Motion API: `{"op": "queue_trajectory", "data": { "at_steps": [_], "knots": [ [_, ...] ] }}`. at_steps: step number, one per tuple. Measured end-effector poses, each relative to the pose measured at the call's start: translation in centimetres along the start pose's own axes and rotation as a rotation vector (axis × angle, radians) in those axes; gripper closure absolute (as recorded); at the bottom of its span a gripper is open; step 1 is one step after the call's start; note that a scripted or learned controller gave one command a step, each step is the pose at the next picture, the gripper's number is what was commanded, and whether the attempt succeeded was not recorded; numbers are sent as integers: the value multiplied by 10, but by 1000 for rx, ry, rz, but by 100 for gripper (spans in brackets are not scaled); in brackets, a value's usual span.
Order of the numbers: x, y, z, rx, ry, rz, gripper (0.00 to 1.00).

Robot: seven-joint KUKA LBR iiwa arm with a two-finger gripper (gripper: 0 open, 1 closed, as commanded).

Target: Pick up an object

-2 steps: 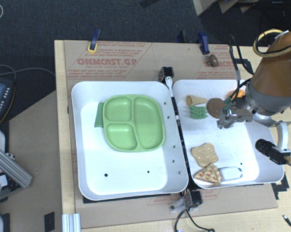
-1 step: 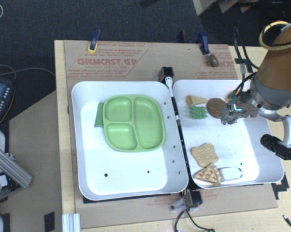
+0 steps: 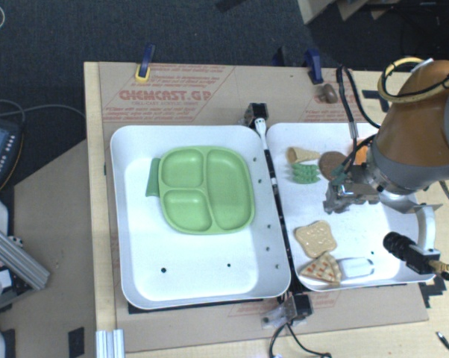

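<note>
The right bin (image 3: 284, 144) holds several small objects. A tan cone piece (image 3: 302, 154) lies near its back left, with a green ribbed piece (image 3: 306, 172) just in front of it and a brown round piece (image 3: 332, 163) to their right. A beige cracker-like piece (image 3: 316, 237) and a pizza slice (image 3: 320, 270) lie near the front, beside a white flat piece (image 3: 356, 267). My gripper (image 3: 339, 198) hangs low over the middle of the right bin, right of the green piece and in front of the brown one. The wrist hides its fingertips.
The left bin (image 3: 135, 230) carries a green divided plate (image 3: 206, 189). A black clamp (image 3: 256, 115) sits at the back between the bins. The arm's orange band (image 3: 422, 99) and grey body cover the right bin's right side. A black handle-like part (image 3: 407, 250) sticks out at the front right.
</note>
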State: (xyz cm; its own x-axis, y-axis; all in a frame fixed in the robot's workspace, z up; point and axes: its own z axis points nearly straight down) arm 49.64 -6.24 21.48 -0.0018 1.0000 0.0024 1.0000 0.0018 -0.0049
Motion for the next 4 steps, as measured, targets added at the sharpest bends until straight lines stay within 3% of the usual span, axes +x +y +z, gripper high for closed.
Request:
{"op": "queue_trajectory", "data": {
  "at_steps": [1, 2, 3, 4],
  "knots": [
    [3, -4, -21, -9, -3, 0, 100],
    [4, -14, -11, -2, -1, 3, 100],
    [5, 7, -12, -8, -3, 0, 100],
    [10, -8, -19, -3, -1, 0, 100]
  ]
}}
